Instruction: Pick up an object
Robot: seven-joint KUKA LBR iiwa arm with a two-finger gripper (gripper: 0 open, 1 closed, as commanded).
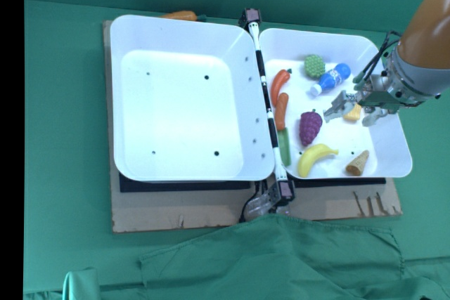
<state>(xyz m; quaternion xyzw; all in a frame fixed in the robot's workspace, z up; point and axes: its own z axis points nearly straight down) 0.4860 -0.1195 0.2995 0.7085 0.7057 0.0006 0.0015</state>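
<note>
My gripper (351, 114) hangs low over the right side of the right bin (394, 158), its two fingers spread open. A small yellow-orange wedge (352, 112) lies between the fingertips, and neither finger visibly presses on it. Just up and left of the gripper lies a blue and white toy bottle (330, 79), next to a green bumpy ball (314, 66). Purple grapes (310, 126) sit to the gripper's left. A yellow banana (315, 157) and a tan cone (357, 163) lie nearer the bin's front edge.
Two orange carrots (280, 81) (282, 109) and a green stick (284, 145) line the right bin's left wall. The left bin (126, 151) stands beside it. An orange piece (181, 15) lies behind the left bin's rim. Green cloth (281, 256) covers the front.
</note>
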